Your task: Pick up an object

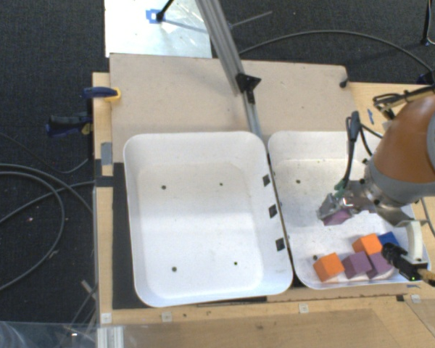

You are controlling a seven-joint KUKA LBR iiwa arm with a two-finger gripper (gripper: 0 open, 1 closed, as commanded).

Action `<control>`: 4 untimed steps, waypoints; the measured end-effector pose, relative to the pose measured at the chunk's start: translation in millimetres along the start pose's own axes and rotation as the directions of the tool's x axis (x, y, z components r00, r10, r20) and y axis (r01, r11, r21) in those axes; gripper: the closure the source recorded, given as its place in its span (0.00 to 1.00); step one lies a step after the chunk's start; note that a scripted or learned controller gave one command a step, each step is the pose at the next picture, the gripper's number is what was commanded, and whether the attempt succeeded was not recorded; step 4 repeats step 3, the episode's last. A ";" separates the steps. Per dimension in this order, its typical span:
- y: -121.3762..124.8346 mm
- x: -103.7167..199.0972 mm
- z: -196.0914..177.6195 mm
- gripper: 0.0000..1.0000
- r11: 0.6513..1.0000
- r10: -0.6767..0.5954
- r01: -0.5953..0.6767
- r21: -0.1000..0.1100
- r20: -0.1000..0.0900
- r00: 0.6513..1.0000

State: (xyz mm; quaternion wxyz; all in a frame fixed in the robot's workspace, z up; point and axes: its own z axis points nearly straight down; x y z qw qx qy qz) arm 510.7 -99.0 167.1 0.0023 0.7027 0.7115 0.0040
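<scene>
My gripper [336,210] hangs low over the middle of the right bin [304,165], reaching in from the right under the grey and orange arm. A small purple object [341,215] shows at its tip, seemingly between the fingers. Near the bin's front edge lie an orange block [329,266], a second orange block [367,244], two purple blocks [357,264] [380,263] and a blue piece [388,238].
The left bin [203,216] sits beside the right one, with black clips along the shared rim. A slanted metal pole [225,42] crosses above the bench from the top. Cables run over the floor at the left.
</scene>
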 end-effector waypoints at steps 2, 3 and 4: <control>103.0 87.8 -28.1 1.00 1.000 0.005 -0.005 0.006 0.002 1.000; 62.4 162.2 -21.2 1.00 1.000 0.001 -0.001 0.012 -0.002 1.000; 62.4 162.2 -21.2 1.00 1.000 0.001 -0.001 0.012 -0.002 1.000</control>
